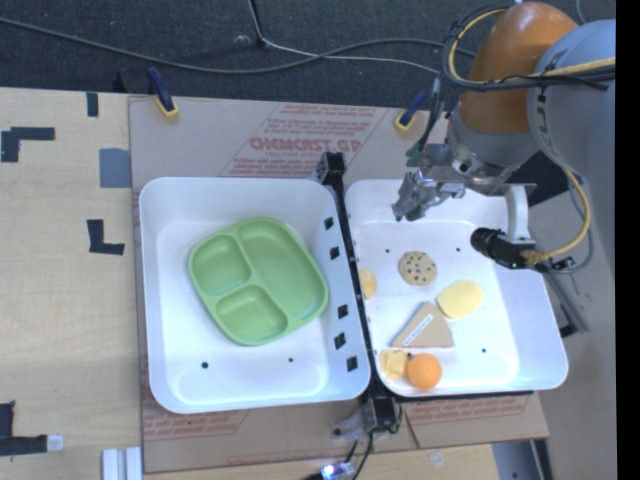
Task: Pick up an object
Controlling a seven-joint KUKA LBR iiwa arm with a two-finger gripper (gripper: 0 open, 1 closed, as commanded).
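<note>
Now my gripper (412, 200) hangs above the right bin (530, 363); I cannot tell its state. Nearest below sits the cookie (417, 267), easy to reach.

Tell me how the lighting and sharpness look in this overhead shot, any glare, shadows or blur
Camera view: even, soft lighting; the white bins are bright, near washed out, with only faint shadows under the green divided plate and the cookie. The orange arm band carries a small highlight. Overall focus is slightly soft; the gripper is blurry, its fingers hard to make out.
</note>
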